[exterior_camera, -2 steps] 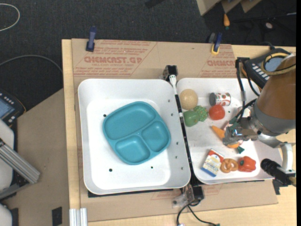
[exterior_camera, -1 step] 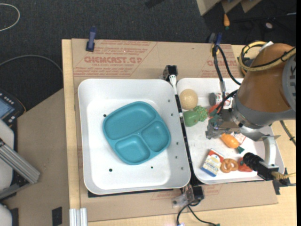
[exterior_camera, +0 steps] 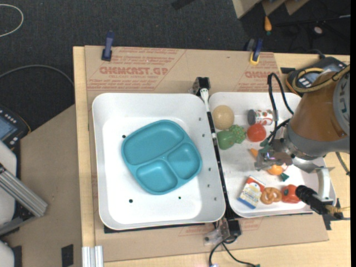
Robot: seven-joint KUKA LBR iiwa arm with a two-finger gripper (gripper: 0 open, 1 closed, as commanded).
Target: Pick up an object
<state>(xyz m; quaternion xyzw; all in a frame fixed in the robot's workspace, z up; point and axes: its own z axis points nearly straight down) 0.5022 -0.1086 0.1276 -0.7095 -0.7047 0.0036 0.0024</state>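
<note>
The right bin (exterior_camera: 236,207) holds small toy foods: a beige ball (exterior_camera: 223,116), a green piece (exterior_camera: 230,137), a red tomato-like piece (exterior_camera: 256,132), an orange piece (exterior_camera: 275,170), a white and yellow packet (exterior_camera: 251,193), a pretzel (exterior_camera: 270,195) and a red piece (exterior_camera: 290,193). My gripper (exterior_camera: 267,157) hangs low over the middle of this bin, just above the orange piece and right of the green one. The grey and orange arm (exterior_camera: 317,121) covers the bin's right side. Nothing shows between the fingers.
The left bin (exterior_camera: 111,188) carries a blue divided plate (exterior_camera: 161,156). A small grey and red item (exterior_camera: 261,116) lies near the right bin's back. Clamps (exterior_camera: 107,46) sit at the bench's far edge, and cables (exterior_camera: 273,96) run beside the arm.
</note>
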